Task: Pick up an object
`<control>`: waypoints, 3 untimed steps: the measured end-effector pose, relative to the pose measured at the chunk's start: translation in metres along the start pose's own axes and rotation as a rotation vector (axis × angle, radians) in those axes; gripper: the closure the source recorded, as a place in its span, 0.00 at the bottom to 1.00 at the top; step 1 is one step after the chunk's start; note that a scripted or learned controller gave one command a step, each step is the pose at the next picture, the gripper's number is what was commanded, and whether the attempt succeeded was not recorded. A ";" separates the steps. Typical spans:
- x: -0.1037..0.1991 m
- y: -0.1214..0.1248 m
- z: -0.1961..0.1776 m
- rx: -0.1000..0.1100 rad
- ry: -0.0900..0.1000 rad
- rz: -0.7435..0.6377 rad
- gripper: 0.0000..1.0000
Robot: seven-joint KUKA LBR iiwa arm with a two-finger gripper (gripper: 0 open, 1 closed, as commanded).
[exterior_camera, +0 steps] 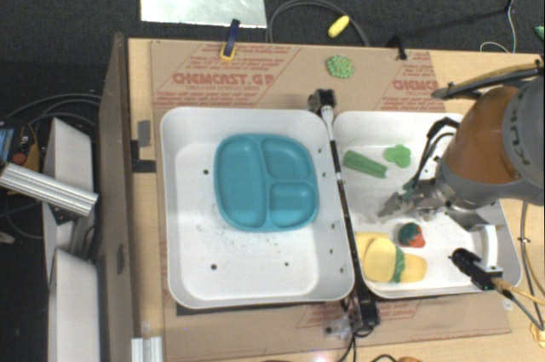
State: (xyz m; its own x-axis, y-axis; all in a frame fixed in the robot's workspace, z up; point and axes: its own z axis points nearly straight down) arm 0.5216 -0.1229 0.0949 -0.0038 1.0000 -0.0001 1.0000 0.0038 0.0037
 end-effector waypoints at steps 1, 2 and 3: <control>-0.021 -0.037 0.011 0.005 0.000 0.006 0.00; -0.020 -0.034 -0.001 -0.001 -0.001 0.002 1.00; 0.032 0.039 -0.094 -0.011 -0.001 -0.009 1.00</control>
